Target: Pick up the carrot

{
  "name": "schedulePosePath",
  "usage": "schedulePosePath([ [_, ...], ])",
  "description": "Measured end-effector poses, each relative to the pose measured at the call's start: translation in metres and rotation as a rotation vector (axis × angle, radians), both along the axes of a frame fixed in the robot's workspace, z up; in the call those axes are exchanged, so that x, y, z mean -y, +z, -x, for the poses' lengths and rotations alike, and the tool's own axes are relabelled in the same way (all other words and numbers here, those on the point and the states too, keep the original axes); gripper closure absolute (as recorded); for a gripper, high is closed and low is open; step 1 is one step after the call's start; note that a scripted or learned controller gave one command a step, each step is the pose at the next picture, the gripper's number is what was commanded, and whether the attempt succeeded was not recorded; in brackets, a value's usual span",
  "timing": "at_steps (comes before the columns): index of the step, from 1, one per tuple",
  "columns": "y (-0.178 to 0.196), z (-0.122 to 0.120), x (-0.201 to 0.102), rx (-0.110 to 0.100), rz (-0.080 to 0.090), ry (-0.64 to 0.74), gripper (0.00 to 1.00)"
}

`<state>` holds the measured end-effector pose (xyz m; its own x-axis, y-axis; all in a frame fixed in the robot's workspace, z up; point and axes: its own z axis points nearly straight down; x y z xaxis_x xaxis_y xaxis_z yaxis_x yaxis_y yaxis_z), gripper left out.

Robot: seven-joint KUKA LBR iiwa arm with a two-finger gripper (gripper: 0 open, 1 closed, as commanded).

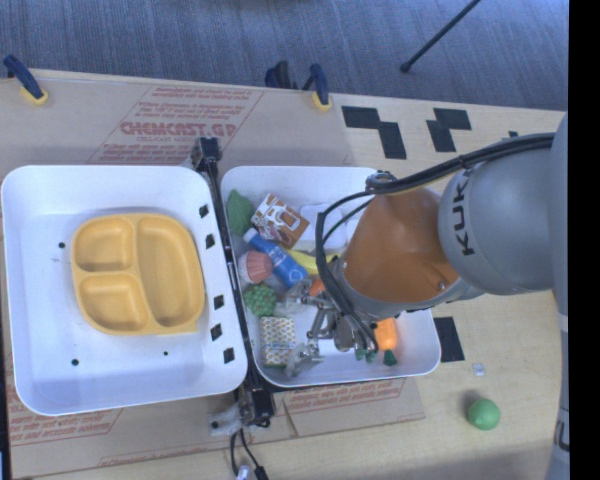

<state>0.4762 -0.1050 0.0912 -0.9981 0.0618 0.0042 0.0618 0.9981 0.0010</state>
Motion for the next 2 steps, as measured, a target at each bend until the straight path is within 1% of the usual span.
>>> schedulePosePath([
  [1, 0.001, -0.027, 0.052, 0.004, 0.001, 0.138, 0.00],
  [2, 0.000, -0.004, 0.106, 0.001, 0.000, -0.024, 0.00],
])
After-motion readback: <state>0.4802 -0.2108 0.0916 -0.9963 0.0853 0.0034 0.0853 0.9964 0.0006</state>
